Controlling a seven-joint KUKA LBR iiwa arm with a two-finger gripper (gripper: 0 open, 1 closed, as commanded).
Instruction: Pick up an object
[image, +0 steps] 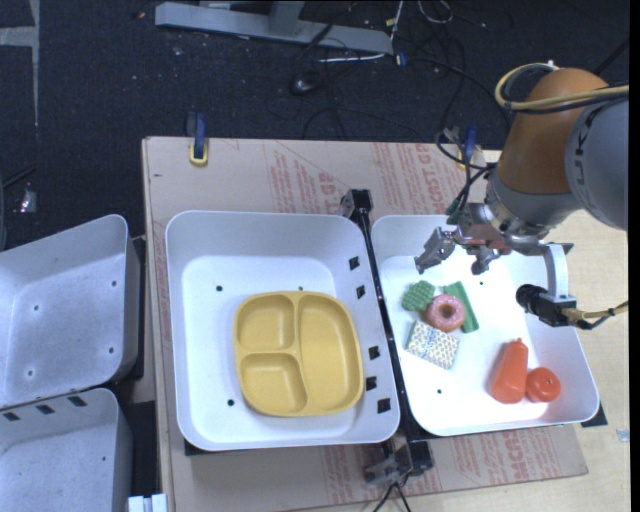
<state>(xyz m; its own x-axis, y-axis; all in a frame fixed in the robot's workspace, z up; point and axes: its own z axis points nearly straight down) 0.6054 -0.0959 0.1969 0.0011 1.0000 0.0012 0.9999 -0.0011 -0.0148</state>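
My gripper (458, 253) hangs open over the back of the right bin (570, 345), its two dark fingers spread with nothing between them. Just below it lie a green block (419, 296), a pink donut (446, 313) resting on a green bar (463, 303), and a white patterned packet (433, 345). Toward the bin's front right sit an orange bottle (509, 370) and a small red-orange ball (543, 384), side by side.
The left bin (200, 300) holds a yellow divided plate (298, 352). A black divider (375, 300) runs between the two bins. Spare white bins (60, 300) lie off the bench at the left. A black cable fitting (535, 300) hangs from the arm over the right bin.
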